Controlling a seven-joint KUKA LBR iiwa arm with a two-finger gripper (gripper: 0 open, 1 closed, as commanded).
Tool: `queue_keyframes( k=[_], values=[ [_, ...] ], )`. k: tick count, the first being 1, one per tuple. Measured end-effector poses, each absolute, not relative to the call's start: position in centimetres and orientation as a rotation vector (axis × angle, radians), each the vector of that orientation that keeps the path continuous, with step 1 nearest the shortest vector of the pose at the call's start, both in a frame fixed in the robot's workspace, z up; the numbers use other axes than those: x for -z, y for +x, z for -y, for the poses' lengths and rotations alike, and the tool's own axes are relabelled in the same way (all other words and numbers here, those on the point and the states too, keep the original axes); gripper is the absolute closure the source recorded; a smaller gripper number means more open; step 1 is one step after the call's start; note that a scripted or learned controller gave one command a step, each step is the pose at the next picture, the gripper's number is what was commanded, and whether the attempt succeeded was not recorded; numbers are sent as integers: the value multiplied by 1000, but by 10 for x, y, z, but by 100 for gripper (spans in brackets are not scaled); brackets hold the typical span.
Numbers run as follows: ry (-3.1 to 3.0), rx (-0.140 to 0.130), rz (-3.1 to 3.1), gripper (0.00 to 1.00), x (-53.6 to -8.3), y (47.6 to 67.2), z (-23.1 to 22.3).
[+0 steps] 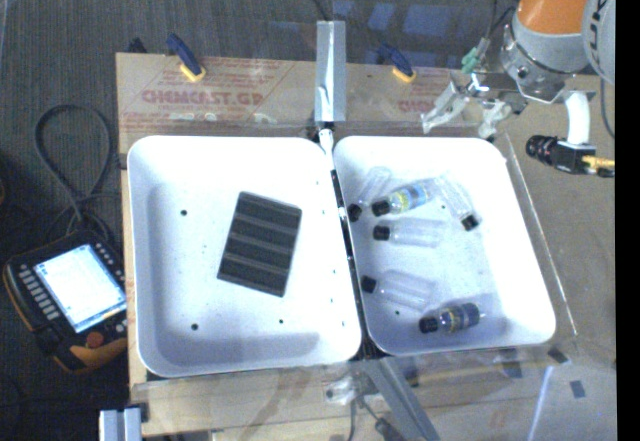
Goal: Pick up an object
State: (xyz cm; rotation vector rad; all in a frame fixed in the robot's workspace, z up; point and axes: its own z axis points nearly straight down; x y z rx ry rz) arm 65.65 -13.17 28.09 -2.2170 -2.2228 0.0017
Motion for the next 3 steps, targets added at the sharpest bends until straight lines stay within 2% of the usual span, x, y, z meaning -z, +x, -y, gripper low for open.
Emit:
queue_keyframes(
  k=[1,2,3],
  values=[
    [-2228,-6,2213,0,-118,668,135],
    [-2193,5,2263,0,-90,645,128],
    [-2193,9,2262,100,-100,646,128]
  ],
)
